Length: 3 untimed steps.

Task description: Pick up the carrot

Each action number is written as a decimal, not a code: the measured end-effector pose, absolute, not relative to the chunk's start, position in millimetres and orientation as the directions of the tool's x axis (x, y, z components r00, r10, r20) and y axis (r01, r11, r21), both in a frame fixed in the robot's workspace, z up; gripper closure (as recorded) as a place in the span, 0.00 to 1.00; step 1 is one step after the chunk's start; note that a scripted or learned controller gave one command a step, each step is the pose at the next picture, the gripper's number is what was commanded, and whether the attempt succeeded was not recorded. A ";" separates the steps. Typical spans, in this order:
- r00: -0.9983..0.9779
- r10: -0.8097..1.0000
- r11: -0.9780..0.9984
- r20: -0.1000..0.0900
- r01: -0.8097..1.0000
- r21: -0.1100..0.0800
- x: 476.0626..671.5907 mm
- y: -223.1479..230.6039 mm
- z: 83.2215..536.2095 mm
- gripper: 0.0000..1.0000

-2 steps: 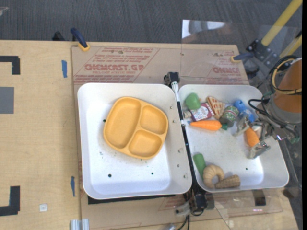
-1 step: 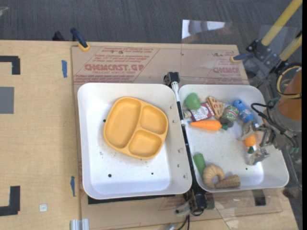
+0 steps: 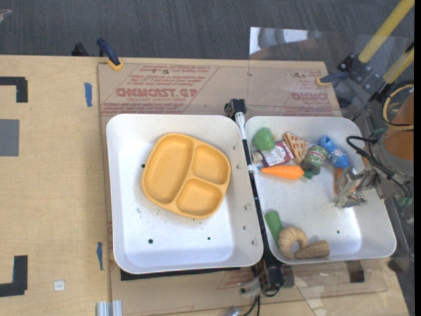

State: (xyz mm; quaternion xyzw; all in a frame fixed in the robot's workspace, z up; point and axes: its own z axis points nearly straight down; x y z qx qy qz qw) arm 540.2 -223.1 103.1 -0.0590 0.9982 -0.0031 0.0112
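Observation:
The carrot (image 3: 283, 172) is orange with a green tip and lies on its side in the upper left part of the right bin (image 3: 378, 239), close to the wall between the bins. My gripper (image 3: 350, 192) hangs low over the right side of the same bin, roughly a hand's width to the right of the carrot and apart from it. The grey arm with its orange band (image 3: 400, 143) comes in from the right edge.
Around the carrot lie a green toy (image 3: 264, 138), a packet (image 3: 275, 155), a waffle piece (image 3: 296, 146), a green can (image 3: 315, 158) and a blue bottle (image 3: 333, 151). Lower down are a green vegetable (image 3: 272, 221), a croissant (image 3: 291, 237) and a brown roll (image 3: 313, 249). The left bin (image 3: 125, 196) holds a yellow divided plate (image 3: 186, 174).

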 end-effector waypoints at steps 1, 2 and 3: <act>-0.993 -0.118 0.993 -0.020 -0.118 -0.006 539.8 -222.7 101.9 0.00; -0.986 -0.165 0.986 -0.010 -0.165 -0.006 529.2 -201.8 89.6 0.00; -0.986 -0.168 0.986 -0.023 -0.167 -0.011 533.7 -200.8 103.2 1.00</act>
